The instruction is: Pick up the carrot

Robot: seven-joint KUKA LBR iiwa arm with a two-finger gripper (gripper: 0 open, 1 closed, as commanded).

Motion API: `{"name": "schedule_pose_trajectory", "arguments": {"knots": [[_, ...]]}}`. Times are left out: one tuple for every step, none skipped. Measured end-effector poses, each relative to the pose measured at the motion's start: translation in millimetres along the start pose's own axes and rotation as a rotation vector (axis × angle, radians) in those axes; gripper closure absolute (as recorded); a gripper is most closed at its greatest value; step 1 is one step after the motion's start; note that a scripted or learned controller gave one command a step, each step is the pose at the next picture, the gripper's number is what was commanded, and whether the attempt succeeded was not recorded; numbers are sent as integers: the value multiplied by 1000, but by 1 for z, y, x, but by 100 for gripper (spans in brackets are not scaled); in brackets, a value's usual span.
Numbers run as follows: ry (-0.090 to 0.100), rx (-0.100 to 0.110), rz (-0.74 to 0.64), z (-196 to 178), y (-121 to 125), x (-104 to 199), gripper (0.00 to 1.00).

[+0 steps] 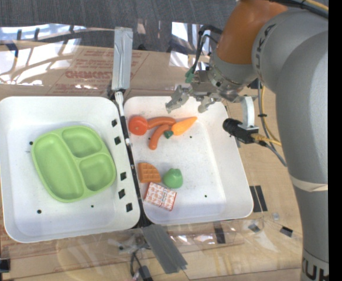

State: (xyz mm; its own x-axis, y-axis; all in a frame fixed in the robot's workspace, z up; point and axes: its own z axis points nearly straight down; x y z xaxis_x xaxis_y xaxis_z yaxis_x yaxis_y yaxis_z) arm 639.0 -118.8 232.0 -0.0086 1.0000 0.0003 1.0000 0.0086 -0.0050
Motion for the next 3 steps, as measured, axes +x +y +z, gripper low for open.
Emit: {"name": "schedule_pose_trajectory", "arguments": {"knots": [[1, 1, -115, 64, 5, -22, 0], [2, 1, 10, 141, 1, -38, 0], [1, 1, -80, 140, 18, -50, 0]]}}
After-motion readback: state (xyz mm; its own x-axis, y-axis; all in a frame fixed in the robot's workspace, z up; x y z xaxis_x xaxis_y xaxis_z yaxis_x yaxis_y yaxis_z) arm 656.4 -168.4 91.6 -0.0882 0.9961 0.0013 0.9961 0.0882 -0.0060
